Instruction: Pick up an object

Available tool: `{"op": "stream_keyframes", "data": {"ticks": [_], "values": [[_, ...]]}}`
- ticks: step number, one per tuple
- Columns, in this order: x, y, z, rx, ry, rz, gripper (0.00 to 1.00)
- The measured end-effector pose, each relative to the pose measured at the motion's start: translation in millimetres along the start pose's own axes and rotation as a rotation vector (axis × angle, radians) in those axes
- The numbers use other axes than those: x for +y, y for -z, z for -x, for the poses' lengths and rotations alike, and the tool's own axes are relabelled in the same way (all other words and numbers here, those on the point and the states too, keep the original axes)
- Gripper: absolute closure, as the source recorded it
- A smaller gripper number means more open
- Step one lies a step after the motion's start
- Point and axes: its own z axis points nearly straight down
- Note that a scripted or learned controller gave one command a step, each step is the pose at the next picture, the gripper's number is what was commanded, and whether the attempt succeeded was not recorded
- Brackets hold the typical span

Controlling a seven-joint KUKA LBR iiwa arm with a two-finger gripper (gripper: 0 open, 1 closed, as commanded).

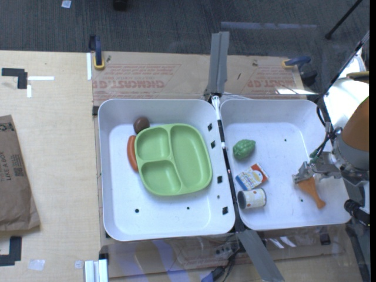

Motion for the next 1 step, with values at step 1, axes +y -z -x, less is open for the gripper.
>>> {"op": "stream_keyframes", "data": {"ticks": [1], "values": [[23.6, 110.7, -30.6, -0.006, -0.013, 0.005, 1.00]]}}
